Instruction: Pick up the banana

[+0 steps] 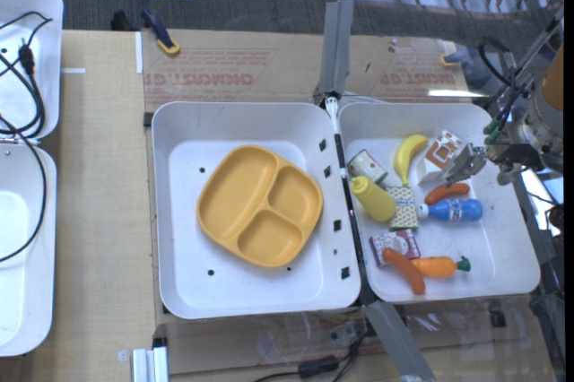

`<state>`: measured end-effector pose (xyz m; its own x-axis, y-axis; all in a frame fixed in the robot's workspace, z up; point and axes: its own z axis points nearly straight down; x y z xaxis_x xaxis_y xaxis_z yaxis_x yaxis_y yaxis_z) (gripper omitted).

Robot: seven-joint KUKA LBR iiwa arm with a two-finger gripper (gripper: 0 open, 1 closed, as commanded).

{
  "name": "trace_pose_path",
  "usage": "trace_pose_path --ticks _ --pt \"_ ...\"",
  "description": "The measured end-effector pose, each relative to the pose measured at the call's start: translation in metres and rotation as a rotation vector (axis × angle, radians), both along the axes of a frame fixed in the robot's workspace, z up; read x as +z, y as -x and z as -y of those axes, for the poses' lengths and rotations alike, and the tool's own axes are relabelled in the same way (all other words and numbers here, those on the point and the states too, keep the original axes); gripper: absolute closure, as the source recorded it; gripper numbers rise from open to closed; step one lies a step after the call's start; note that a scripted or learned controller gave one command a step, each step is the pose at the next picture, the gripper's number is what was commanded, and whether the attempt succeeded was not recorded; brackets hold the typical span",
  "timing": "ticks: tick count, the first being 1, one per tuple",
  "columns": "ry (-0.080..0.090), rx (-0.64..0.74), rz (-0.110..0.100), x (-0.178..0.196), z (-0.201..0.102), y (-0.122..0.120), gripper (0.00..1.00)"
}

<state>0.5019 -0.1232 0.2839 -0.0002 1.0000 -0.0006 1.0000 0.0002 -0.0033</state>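
You've not picked yet: banana [409, 155] lies in the rt bin [502, 277], gripper [468, 161] just beside it, fingers apart, holding nothing.

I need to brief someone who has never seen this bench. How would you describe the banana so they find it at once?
Look at the right-hand white bin, the one crowded with small items. Near its back wall lies the banana, just behind a yellow squeeze bottle. It is the only curved, plain yellow piece with no cap or label.

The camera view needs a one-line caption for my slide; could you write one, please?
Gripper hovers over the right bin, just right of the banana; a yellow divided plate sits in the left bin.
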Motion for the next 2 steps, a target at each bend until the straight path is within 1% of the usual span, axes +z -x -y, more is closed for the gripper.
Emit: trace_pose_path --ticks 1,2 --pt "0.0 -0.095 -0.001 -0.087 -0.03 -0.056 0.0" --pt "0.003 -0.1 0.007 -0.18 -0.025 -0.099 0.0"
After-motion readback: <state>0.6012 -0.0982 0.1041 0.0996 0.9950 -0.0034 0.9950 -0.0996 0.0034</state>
